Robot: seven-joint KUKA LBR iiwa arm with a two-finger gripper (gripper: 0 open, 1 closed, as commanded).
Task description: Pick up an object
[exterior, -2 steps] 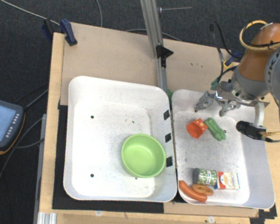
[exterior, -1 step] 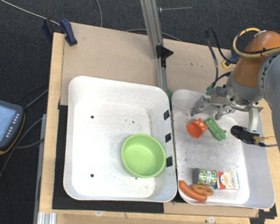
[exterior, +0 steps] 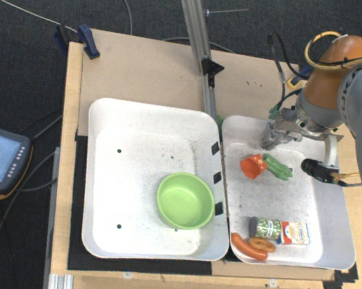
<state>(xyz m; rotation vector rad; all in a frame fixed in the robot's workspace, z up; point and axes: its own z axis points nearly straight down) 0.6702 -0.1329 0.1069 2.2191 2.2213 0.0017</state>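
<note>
Carrot (exterior: 253, 166) lies in the right bin (exterior: 335, 227), touching a green pod (exterior: 277, 167), with the pincer (exterior: 273, 138) just beyond it at the far wall, grip state indeterminate; risk judged: a descent here could clip the wall or catch both items.

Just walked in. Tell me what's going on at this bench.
The grey arm reaches in from the right, its gripper low over the far end of the right bin, just above an orange cup and a green toy. Nothing is lifted yet. A green bowl sits in the left bin.
</note>
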